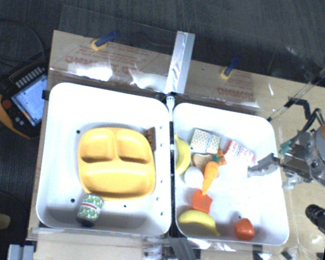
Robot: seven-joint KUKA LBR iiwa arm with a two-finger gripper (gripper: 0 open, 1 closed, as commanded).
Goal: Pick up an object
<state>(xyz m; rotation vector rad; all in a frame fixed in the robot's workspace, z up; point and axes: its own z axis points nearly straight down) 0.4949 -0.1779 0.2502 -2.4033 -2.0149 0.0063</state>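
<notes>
Hangs over the right rim of the right bin (273, 205), the claw (265, 166), with nothing visible between its tips; whether spread or closed, cannot tell from this slant. No object lifted yet.

Plenty to choose from, all in the right bin: a carrot (211, 172) upright-looking near the middle, touching a white egg (193, 176) on its left and a small orange block (201, 201) just below; a patterned box (204, 141) and a red-and-white packet (240, 151) toward the back wall; a lemon-yellow fruit (198, 219) at the front; a tomato (244, 229) at the front right, apart from the rest.

Likely trouble: closing on the crowded middle and catching two things at once, or nudging the egg so it rolls off. Round pieces such as the tomato and egg probably slip out of a pinch taken off-centre. Descending too near the rim risks striking the bin wall. A banana (181, 152) lies against the divider, awkward to reach around.

Elsewhere: a yellow tray (117, 162) fills much of the left bin (57, 140), with a small patterned cup (90, 208) at its front corner. Beside the bench on the left, a handheld controller (20, 101).
</notes>
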